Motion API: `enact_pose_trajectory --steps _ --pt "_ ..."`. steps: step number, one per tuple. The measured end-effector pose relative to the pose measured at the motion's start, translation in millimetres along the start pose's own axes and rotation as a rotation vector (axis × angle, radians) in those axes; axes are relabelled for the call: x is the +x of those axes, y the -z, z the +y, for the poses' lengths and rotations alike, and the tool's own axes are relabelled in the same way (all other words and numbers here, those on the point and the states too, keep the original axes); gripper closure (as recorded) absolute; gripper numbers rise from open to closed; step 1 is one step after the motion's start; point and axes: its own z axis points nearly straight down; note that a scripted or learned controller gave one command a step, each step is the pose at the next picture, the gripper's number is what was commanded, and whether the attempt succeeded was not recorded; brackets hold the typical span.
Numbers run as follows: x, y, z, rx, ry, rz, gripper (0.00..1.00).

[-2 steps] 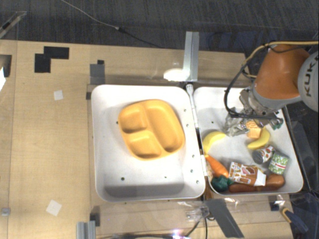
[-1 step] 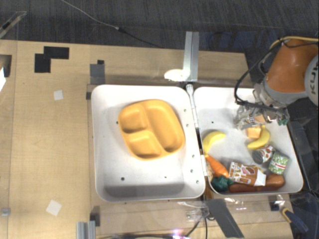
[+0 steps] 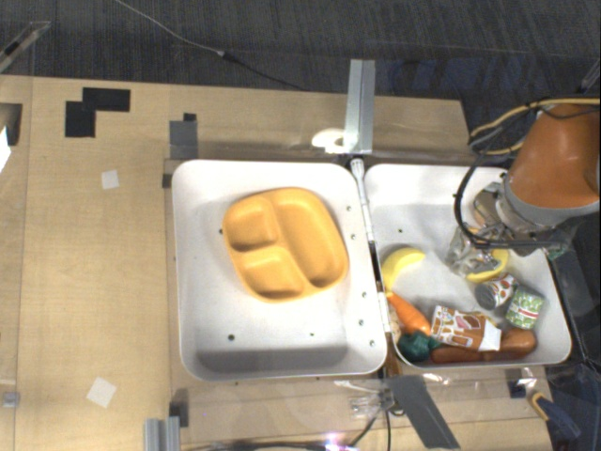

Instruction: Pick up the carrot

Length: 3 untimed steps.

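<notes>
The carrot is orange with a dark green top and lies slantwise in the right bin, close to the bin's left wall near the front. My gripper hangs over the right part of that bin, to the right of the carrot and a little farther back, clearly apart from it. Just under the gripper lies a small yellow item. The orange band of the arm sits above the wrist at the view's right.
A yellow lemon-like fruit lies just behind the carrot. A printed carton, a brown sausage-like item and two small cans crowd the front right. The left bin holds a yellow divided plate.
</notes>
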Motion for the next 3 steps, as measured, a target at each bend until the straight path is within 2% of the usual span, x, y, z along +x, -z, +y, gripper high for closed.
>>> enact_pose_trajectory --steps 1,2,3 --pt "-25 104 5 0.003 -0.159 -0.005 1.00" --pt "34 29 40 -0.009 0.285 0.005 1.00" --pt "-40 1 61 -0.001 0.024 -0.005 1.00"
